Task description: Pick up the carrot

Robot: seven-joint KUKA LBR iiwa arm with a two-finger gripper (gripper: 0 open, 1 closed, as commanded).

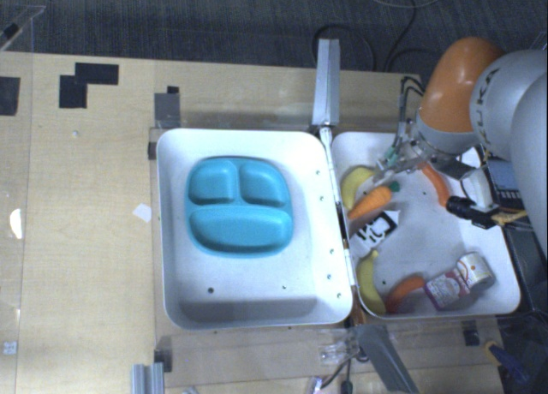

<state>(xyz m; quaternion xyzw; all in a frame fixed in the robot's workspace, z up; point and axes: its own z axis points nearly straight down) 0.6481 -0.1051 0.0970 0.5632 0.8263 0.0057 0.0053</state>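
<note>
Gripper [396, 165]: low over the far part of the right bin, hanging from the grey wrist; the fingers blur into a dark and pale cluster, and I cannot tell whether they are spread or pressed together.
Carrot [371, 202]: orange, lying slantwise in the right bin near its left wall, green-tipped end up toward the gripper. That top end sits right at the fingertips; contact cannot be confirmed, and nothing shows it pinched between them.
Arm [497, 101]: grey, enters from the right, with the orange band bulging above the wrist at the bin's far edge.
Yellow item [354, 182]: rounded, just behind the carrot's upper half, against the left wall of the right bin.
Black-and-white tag [377, 228]: small patterned card just below the carrot, flat on the bin floor.
Second yellow item [368, 274]: lower left corner of the right bin, beside a reddish-orange piece [406, 289] that lies next to it.
Packet [459, 281]: crinkled, silver and red, near corner of the right bin, well apart from the carrot.
Right bin [479, 242]: shallow, white, holds all of the above.
Left bin [171, 212]: white, beside the right bin, sharing the centre divide.
Blue tray [240, 205]: three-compartment plate, centred in the left bin.
Bench [77, 238]: pale wood, black markers at its far left.
</note>
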